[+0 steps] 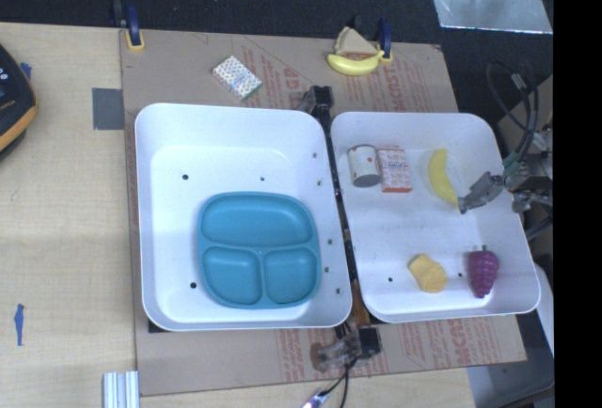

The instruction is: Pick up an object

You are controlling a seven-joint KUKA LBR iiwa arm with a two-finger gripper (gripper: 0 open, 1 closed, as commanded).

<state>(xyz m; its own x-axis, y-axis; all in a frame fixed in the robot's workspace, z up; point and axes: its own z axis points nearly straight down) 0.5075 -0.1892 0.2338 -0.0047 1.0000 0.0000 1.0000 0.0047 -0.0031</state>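
The right bin [414, 307] holds several small objects. A grey can [364, 165] lies next to a red and white box [395, 169] near the bin's back left. To their right is a yellow banana [440, 174]. At the front sit a yellow lump [429, 274] and a purple bunch of grapes [483, 272]. My gripper [489, 190] reaches in low over the bin's right rim, just right of the banana's lower end. Nothing shows in its grasp.
The left bin [160, 143] carries a blue divided tray [257, 248]. Behind the bins, on the cardboard, lie a patterned packet [236, 76] and a second yellow banana [353, 64] with a wedge on it. A yellow and black device [11, 105] sits at the far left.
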